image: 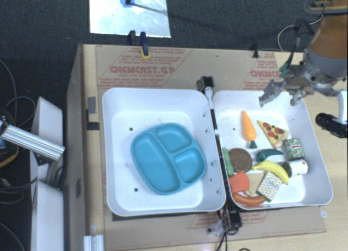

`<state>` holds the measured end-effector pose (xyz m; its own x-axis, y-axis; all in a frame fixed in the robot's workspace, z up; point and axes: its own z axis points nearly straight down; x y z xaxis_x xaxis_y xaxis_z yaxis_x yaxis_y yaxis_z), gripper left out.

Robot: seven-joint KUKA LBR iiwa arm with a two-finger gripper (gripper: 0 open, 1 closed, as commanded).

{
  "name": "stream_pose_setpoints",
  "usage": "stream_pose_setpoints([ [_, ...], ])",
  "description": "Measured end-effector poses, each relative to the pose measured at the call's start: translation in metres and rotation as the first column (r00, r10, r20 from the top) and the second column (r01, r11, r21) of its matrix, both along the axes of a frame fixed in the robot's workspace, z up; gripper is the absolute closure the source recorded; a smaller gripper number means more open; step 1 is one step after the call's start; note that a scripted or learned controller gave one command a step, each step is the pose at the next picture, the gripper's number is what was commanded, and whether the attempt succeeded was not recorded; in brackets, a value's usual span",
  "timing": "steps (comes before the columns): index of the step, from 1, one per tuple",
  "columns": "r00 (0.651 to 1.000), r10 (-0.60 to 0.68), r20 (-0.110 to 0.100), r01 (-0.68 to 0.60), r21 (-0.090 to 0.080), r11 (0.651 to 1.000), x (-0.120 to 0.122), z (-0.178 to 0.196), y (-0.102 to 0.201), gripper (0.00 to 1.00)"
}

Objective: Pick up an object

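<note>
The gripper hangs above the far edge of the right bin, its two fingers spread apart with nothing between them. All the candidate objects lie in that bin, crowded toward its near half: a carrot standing apart toward the middle, a pizza slice just beside it, then a tight cluster of a brown round patty, a banana, a small green-labelled can, a patterned carton and a red sausage-like piece against the near wall. They look like moulded plastic play food, so probably light, rigid and smooth, apt to slip or skate if pinched off-centre. The carrot seems the easiest pick: it is tapered and lies clear of its neighbours, and closing across its thicker orange middle should give the fingers room on both sides. The flat pizza slice would offer little height to grasp, and the clustered pieces touch one another. What the dark green item by the banana is cannot be made out at this resolution. The left bin holds a glossy blue compartment plate.
</note>
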<state>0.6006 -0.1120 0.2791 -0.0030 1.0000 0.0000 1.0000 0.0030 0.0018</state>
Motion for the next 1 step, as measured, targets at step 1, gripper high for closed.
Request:
stream_pose_setpoints([
  [1, 1.0, 0.001, -0.003, -0.001, 0.0, 1.0, 0.0217, -0.1113, 0.0104, 0.0],
])
